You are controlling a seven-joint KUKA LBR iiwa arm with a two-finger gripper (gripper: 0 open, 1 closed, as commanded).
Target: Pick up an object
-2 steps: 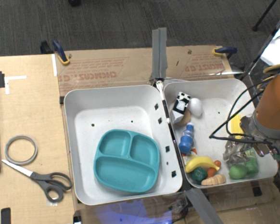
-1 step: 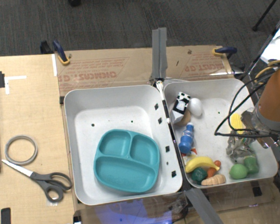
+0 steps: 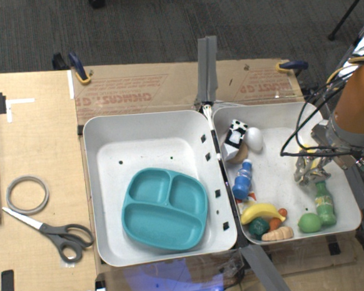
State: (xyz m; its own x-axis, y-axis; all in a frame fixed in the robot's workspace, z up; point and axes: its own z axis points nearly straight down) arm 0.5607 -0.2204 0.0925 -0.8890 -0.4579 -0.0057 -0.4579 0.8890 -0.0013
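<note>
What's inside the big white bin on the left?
A teal divided plate lies flat in the left bin. Its three sections look bare. Whatever might be under the plate is covered, so that part can't be seen.

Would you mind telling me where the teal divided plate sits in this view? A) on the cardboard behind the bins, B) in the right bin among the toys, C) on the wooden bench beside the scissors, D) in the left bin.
D: the teal divided plate lies flat inside the left bin, while the toys are in the right bin.
</note>
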